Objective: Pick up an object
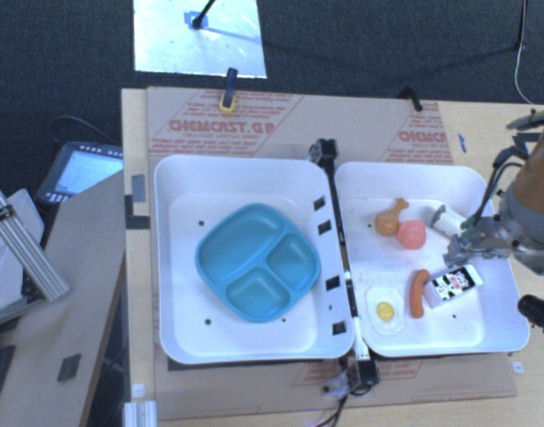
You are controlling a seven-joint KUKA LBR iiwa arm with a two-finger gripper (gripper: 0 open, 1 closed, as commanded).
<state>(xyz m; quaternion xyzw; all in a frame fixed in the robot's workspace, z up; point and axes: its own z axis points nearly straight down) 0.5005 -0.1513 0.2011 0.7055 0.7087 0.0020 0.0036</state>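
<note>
A dark blue-grey carpeted floor (361, 16) filled the twelve o'clock side. On it at eleven o'clock lay a square shiny metal plate (199, 27). A pale wooden bench top (134, 167) carried a printed brown cardboard sheet (272, 123). At nine o'clock sat a grey-framed screen device (76, 174), and ribbed aluminium rails (19, 238) below it.

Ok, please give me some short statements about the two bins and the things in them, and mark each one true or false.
1. The blue divided plate lies in the left bin. True.
2. The fried egg lies on the blue plate. False: it lies in the right bin.
3. The sausage lies to the right of the fried egg. True.
4. The chicken drumstick is in the left bin. False: it is in the right bin, touching the pink piece.
5. The gripper is above the right bin. True.
</note>
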